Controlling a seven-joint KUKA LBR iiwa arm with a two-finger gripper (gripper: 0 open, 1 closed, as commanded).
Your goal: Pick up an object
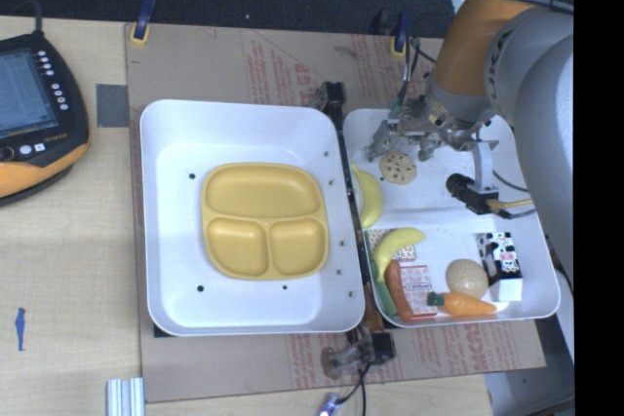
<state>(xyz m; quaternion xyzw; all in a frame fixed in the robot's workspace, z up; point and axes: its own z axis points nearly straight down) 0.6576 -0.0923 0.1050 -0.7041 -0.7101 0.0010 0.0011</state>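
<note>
My gripper (401, 149) hangs over the far left corner of the right bin (531, 307), fingers spread open. A round brown cookie (397, 170) lies on the bin floor just below and between the fingertips, and nothing is held. Nearer the front of that bin lie a yellow-green banana (394, 245), a yellow curved piece (369, 197) against the left wall, a red box (409, 291), a beige egg (468, 277), an orange carrot (466, 307) and a black-and-white cow-patterned block (499, 253). The arm hides the bin's far right corner.
The left bin (166, 209) holds a yellow divided plate (265, 219). A teach pendant (29, 117) rests on the bench at the far left. Clamps sit at the cardboard's far edge (142, 19).
</note>
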